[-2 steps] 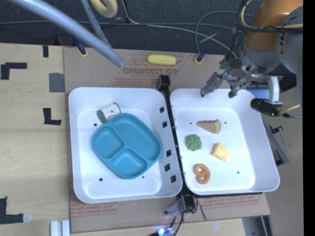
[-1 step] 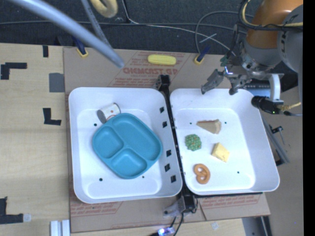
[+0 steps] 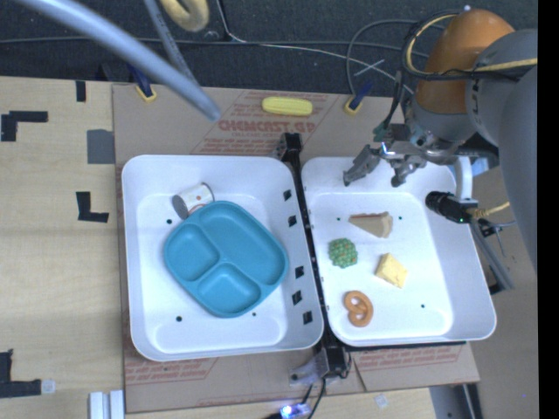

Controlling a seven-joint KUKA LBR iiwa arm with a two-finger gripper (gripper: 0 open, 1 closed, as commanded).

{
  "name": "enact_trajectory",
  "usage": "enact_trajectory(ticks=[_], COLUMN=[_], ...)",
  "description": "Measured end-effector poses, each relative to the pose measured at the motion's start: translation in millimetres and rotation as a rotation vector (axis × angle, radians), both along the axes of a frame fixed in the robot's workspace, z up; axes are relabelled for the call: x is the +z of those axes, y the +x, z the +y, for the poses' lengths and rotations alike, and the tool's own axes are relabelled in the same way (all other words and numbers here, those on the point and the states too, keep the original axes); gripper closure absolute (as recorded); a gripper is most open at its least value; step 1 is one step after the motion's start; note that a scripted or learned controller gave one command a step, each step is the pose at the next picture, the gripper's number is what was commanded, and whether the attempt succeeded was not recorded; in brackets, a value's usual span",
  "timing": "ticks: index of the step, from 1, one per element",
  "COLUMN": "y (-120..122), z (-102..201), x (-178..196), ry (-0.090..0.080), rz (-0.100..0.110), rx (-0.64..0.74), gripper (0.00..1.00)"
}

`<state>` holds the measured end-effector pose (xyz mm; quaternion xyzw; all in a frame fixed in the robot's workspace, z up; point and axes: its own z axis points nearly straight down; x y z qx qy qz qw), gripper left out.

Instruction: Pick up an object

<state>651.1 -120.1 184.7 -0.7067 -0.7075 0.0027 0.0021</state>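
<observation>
Just below the fingers (image 3: 377, 169), which hang spread apart and hold nothing over the far edge of the right bin (image 3: 437, 321), lies a pale wedge of cake (image 3: 372, 224), the nearest thing to take. It looks light and soft, likely to squash under hard pressure, so closing across its two flat sides seems best. Further from the fingers sit a green broccoli (image 3: 343, 252), a yellow cheese block (image 3: 392, 271) and a pretzel (image 3: 358, 307), all small and well apart.
</observation>
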Motion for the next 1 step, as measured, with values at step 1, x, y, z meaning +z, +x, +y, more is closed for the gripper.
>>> enact_trajectory(ticks=[1], y=[0.3], z=[5.3], x=[-64.1], ry=[0.0], rz=[0.0], rx=[0.001], gripper=[0.0])
